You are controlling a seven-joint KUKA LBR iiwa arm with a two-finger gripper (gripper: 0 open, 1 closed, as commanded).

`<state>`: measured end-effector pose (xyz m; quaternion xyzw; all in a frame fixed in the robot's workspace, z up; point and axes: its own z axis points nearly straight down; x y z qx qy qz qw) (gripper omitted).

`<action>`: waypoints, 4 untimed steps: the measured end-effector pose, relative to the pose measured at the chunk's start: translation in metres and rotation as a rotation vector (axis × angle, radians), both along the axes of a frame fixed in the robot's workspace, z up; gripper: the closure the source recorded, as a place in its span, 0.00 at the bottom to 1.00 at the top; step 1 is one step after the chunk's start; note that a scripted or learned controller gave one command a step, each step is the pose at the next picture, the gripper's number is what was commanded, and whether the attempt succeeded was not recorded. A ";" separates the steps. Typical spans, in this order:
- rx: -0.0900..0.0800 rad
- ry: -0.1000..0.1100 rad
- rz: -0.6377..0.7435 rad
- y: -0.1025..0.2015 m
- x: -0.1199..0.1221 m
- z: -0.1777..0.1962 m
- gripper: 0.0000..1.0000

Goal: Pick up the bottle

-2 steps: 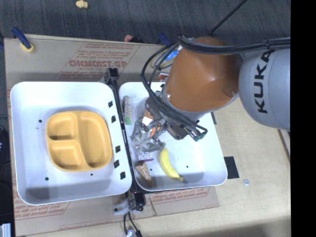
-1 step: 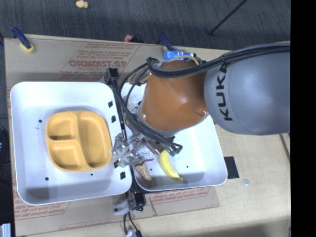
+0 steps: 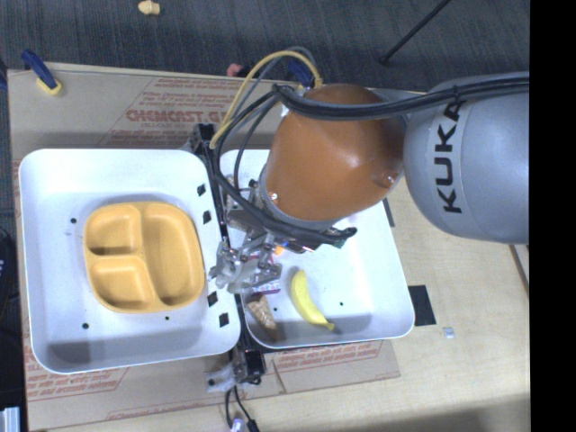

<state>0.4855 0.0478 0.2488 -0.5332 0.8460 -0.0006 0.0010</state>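
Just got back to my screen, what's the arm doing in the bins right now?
The arm is reaching from the right, with its gripper low over the left edge of the right bin. A banana and a brownish item lie just beside it. The left bin holds a yellow divided plate. I can't make out a bottle.

The pale wooden desk (image 3: pixel 468 349) carries printed cardboard sheets (image 3: pixel 171 106), and on these sit two white bins side by side: one at left (image 3: pixel 45 241), one at centre-right (image 3: pixel 387 277).
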 end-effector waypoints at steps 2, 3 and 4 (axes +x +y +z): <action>0.000 0.006 0.568 0.012 -0.010 -0.058 1.00; -0.001 0.002 0.527 0.070 -0.009 -0.010 1.00; -0.001 0.006 0.646 0.099 -0.010 -0.035 1.00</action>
